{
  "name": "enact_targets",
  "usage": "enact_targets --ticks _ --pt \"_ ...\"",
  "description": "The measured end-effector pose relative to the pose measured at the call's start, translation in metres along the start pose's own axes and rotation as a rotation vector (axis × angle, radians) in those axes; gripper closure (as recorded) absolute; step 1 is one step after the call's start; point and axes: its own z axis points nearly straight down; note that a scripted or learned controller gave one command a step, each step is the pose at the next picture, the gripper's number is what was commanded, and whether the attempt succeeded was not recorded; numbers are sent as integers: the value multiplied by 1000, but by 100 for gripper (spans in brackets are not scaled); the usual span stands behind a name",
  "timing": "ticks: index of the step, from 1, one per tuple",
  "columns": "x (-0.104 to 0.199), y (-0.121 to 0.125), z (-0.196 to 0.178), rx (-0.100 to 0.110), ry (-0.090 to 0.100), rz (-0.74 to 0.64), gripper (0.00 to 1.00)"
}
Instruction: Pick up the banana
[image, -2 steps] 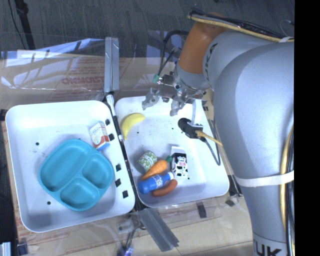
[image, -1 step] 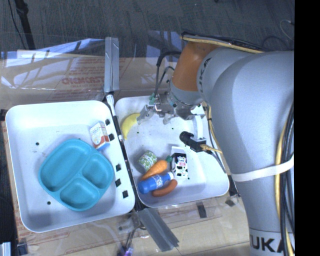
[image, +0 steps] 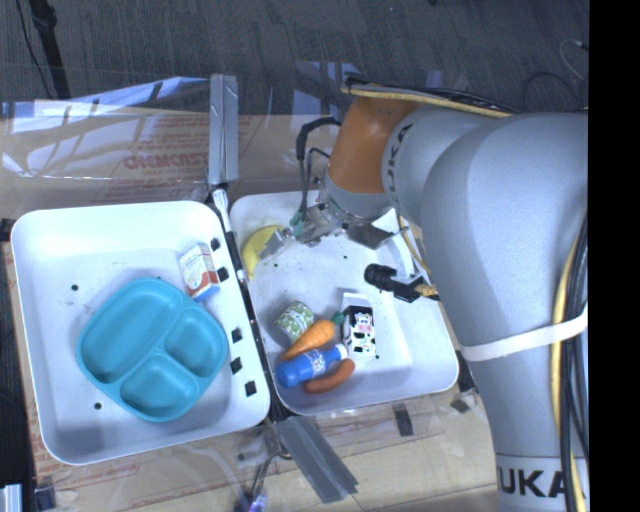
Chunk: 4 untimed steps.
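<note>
Just beside the pincer (image: 284, 238), the banana (image: 258, 245), right bin (image: 432, 372).

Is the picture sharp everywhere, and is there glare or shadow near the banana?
Camera view: mostly sharp, a little soft; the banana lies partly shaded beside the gripper; the arm throws a soft shadow into the right bin; pale glare streaks the clear sheet behind the bins.

Robotics lab: KUKA arm (image: 500, 250), white bins (image: 60, 260), toy food.
</note>
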Motion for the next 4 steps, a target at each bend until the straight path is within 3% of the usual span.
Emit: enact_targets --ticks 1,2,3,4 --pt "1 1 -10 0 0 -4 100" --pt "68 27 -98 -2 0 554 100" --pt "64 25 -146 -2 0 508 100" --pt "59 -20 -97 0 0 172 100"
